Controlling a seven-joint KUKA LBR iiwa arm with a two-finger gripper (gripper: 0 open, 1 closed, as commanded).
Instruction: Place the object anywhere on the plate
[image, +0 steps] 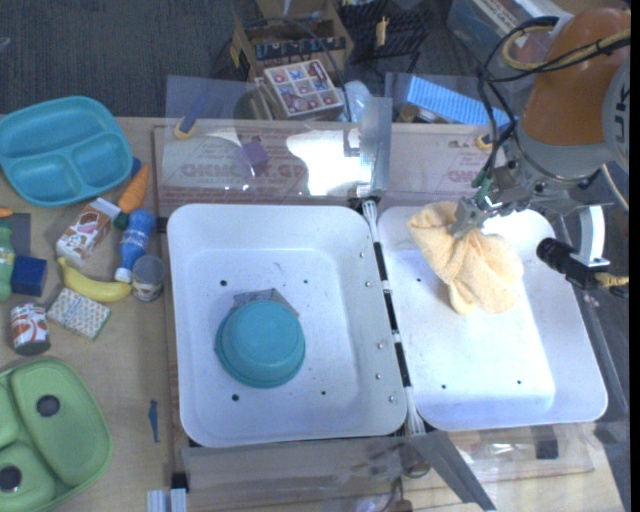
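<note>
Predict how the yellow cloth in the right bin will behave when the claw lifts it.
The yellow cloth lies crumpled in soft folds, so it will probably droop and hang limp. It looks thin, so likely light. Pinched at one spot by the claw, it may stretch out or slip free.

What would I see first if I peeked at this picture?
Probably the crumpled yellow cloth in the right white bin, with the robot's gripper down at its top edge. Next, the round teal bowl lying upside down in the left white bin. On the bench to the left sits a banana.
</note>
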